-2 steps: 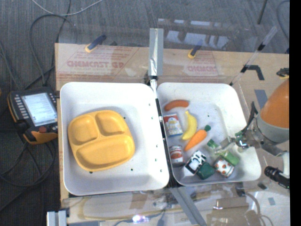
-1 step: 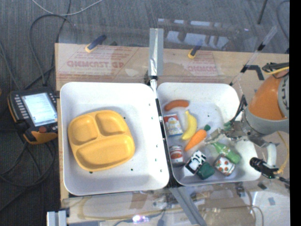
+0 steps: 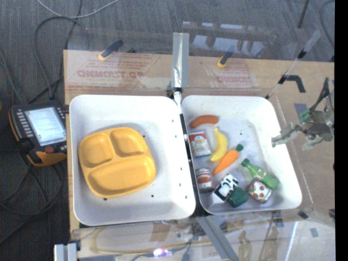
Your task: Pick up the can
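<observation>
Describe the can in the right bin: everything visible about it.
The can is small and cylindrical, with a red-and-white label, a pale lid and a dark base. It looks like metal or toy plastic. It stands roughly upright by the right bin's left wall, below the red-and-white carton and left of the black-and-white carton. Contact with neighbours is unclear.

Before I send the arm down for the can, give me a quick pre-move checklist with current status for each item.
1. Can located, near the right bin's left wall: ok.
2. Can upright: cannot tell.
3. Space around can: not ok; the white carton and black-and-white carton sit close.
4. Pincer above the can: not ok; it is at the bin's right edge.
5. Pincer free of objects: ok.
6. Yellow tray out of the way, in the left bin: ok.
</observation>
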### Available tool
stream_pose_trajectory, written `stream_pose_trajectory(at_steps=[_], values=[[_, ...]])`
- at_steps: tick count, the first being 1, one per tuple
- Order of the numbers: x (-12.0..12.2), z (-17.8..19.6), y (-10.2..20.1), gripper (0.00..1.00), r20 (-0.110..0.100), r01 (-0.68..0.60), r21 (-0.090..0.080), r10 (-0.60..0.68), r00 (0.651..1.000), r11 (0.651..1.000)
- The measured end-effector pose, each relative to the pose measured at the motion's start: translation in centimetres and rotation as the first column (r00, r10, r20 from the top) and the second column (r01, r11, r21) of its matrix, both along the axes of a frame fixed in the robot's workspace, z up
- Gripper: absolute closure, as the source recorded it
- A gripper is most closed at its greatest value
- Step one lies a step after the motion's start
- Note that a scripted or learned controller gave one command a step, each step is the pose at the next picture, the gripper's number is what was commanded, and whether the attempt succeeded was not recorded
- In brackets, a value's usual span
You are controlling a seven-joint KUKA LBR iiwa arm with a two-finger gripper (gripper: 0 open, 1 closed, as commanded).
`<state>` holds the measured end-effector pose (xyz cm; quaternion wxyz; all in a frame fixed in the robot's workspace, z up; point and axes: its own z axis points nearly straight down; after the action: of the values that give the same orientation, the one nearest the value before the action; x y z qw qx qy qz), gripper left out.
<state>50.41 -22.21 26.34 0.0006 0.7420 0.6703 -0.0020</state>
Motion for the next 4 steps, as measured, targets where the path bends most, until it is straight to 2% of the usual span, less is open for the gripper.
stream_pose_trajectory(at_steps=[1,2,3,4], values=[[-2.1,-9.5,0.2,0.00,-0.003,-0.001,0.004,0.001,1.000,1.000],[-2.1,-9.1,2.9,0.00,-0.002,-0.089,0.003,0.089,0.996,0.996],[-1.9,-16.2,0.6,0.00,-0.005,-0.119,0.013,0.119,0.993,0.993],[-1.9,-16.6,0.6,0.00,-0.001,-0.107,0.015,0.107,0.994,0.994]])
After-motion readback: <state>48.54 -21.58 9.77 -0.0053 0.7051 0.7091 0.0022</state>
